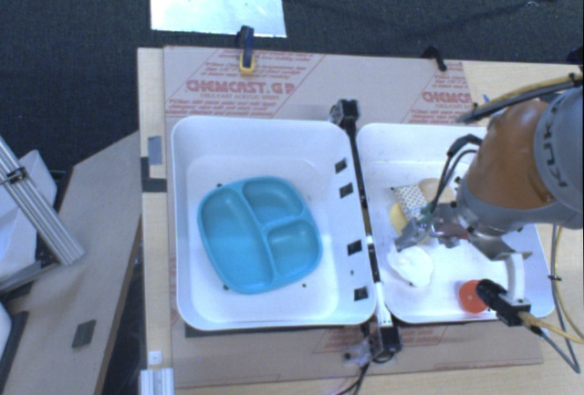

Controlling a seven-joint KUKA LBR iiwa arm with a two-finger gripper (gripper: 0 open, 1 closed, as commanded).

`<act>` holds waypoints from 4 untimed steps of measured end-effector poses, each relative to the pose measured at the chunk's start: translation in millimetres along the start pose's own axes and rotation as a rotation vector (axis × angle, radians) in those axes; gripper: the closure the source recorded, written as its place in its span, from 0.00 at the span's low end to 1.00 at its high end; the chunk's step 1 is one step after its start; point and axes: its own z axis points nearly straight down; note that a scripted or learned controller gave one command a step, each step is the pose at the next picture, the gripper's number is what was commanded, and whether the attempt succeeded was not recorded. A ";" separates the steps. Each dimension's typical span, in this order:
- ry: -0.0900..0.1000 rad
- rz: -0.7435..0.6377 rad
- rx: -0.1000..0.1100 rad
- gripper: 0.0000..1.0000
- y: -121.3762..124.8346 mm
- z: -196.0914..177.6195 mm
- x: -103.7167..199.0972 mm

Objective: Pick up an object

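Two shallow white bins side by side on the bench. In the left white bin (196, 202), a light blue plastic plate with three sections (260, 233), near the middle. In the right white bin (383, 147), a small metal two-finger gripper (415, 233) low by the left wall, just above a soft white lump (412, 265). Cannot tell fingers apart or together. Yellow round thing (398, 216) just beside. Flat round orange-red disc (471, 296) near the front edge.

The arm (534, 170) is showing a grey shell with a broad orange band just above the wrist and dark lettering at its far edge. Black cables are looping from that band down toward the tool (422, 231), which is looking like small, dull grey metal.
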 end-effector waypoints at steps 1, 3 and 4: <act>0.000 0.001 -0.006 0.00 1.3 32.8 0.1; -0.003 -0.002 -0.011 1.00 6.6 -41.2 -8.3; -0.003 -0.003 -0.012 1.00 -1.3 -97.5 -8.3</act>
